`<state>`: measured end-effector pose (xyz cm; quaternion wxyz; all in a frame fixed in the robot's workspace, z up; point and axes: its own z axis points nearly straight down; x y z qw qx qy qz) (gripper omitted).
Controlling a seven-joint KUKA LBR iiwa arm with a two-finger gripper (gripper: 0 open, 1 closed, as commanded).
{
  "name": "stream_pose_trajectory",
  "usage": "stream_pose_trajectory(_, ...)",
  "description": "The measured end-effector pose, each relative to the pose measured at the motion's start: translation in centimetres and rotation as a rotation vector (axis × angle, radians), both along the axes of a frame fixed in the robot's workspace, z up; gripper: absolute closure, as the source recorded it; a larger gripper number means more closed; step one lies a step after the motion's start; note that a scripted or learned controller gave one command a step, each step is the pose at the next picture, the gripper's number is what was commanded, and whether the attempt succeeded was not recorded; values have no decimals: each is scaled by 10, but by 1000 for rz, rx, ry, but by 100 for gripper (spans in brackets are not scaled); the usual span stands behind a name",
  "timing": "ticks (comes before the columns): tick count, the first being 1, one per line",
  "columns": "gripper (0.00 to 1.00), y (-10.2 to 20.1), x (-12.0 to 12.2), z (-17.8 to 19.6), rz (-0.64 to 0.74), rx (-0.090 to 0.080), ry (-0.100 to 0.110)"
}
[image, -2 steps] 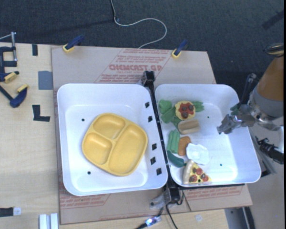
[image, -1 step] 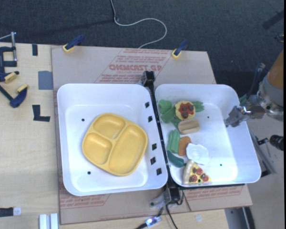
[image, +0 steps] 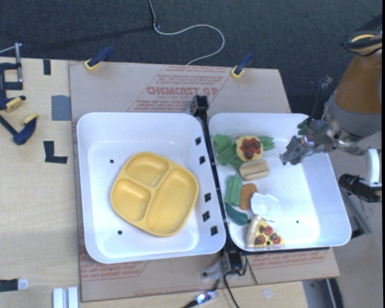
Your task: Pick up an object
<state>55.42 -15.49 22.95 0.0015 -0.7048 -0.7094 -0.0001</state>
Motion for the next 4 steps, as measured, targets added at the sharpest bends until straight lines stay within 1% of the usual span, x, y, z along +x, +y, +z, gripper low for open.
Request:
stream_pose_trajectory(1, 100, 45, 21, 4, 0, 0, 0)
stream_pose_trajectory(2, 100, 94, 60, -1, 0, 0, 0)
stream_pose_trajectory(3, 100, 108, 67, 4, -4, -2, 0)
stream_pose_trajectory(4, 100, 112, 70, -16, -6, -3, 3)
